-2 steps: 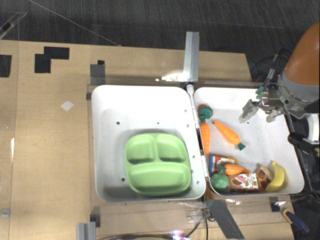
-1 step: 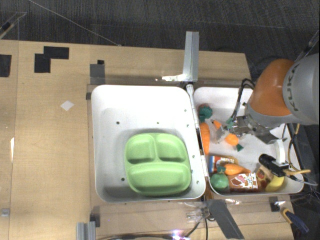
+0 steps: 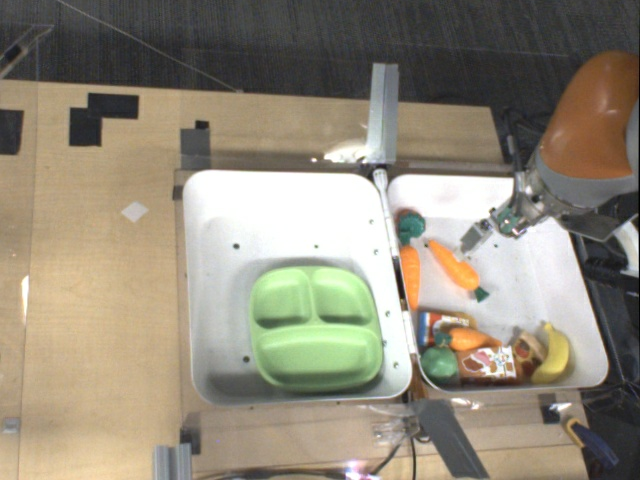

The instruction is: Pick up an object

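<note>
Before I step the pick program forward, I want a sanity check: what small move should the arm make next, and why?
Probably a short move down and toward the left bin, to bring the tool over the loose carrot. The tool hangs above the right bin with nothing between its fingers, just off the carrot's upper end, and that carrot lies apart from the crowded pile along the near wall.

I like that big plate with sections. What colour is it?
The divided plate is light green, seen in the camera view, in the left bin.
</note>
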Controlling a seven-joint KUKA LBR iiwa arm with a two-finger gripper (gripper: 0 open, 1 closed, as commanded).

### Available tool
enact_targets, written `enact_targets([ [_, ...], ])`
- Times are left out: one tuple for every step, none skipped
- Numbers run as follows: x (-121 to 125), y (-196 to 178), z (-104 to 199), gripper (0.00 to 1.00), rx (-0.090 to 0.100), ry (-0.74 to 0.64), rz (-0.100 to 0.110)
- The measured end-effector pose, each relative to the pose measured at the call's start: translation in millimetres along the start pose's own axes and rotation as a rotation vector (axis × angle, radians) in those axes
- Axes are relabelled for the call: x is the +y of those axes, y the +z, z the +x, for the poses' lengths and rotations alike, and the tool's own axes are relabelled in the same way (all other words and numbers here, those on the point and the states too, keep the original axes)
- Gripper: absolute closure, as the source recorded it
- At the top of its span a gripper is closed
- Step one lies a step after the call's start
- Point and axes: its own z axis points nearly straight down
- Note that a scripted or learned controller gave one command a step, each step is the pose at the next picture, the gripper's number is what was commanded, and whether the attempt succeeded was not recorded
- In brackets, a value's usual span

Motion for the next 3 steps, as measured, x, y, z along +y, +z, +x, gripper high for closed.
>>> enact_targets([
  [-5,111,-2,0.00,0.000,-0.012,-0.001],
  [25,112,-13,0.00,-0.001,-0.205,-0.002],
  [27,103,-14,1.00,-0.002,-0.203,-0.006],
])
